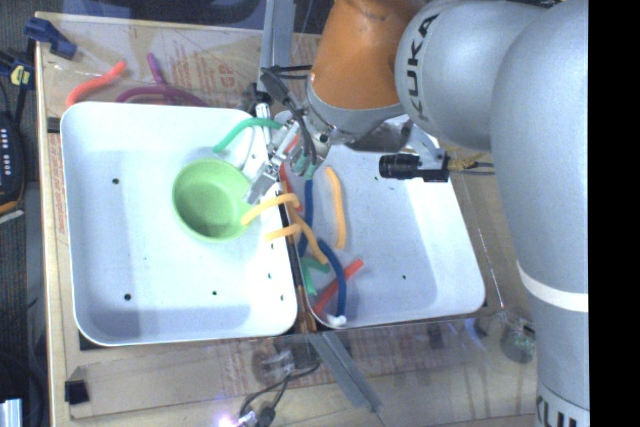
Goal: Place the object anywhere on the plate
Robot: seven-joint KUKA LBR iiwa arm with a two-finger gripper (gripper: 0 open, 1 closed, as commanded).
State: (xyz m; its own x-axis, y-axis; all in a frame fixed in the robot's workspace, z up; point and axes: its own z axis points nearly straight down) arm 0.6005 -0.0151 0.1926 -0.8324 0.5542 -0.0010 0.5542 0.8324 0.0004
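**Q:** What takes up most of the view, and what does it cover?

**A:** The grey arm (500, 95) enters from the right, its orange band (355, 50) above the wrist. Its bulk covers the upper part of the right bin (440, 255) and the tabletop (200, 55) behind it. The arm's lower section is cut off at the bottom right.

**Q:** State the layout of the bins.

**A:** Two shallow white bins sit side by side. The left bin (120, 265) is seen nearly whole. The right bin shows only its lower and central floor.

**Q:** Where is the plate?

**A:** The green plate (210, 200) lies in the left bin, towards its upper right, near the wall shared with the right bin.

**Q:** Where is the object?

**A:** A tangle of coloured flexible strands (320, 245), orange, yellow, blue, red and green, lies along the left side of the right bin. Yellow strands cross the dividing wall and reach close to the plate's right edge. Whether they touch it is hard to make out.

**Q:** Condition of the claw?

**A:** The claw (275, 160) sits just above the dividing wall, beside the plate's upper right edge. Its fingers blend with cables and strands; I cannot tell whether they are spread or pressed together, or whether anything lies between them.

**Q:** Smaller items?

**A:** An orange piece (100, 83) and a purple loop (160, 95) lie on the tabletop behind the left bin.
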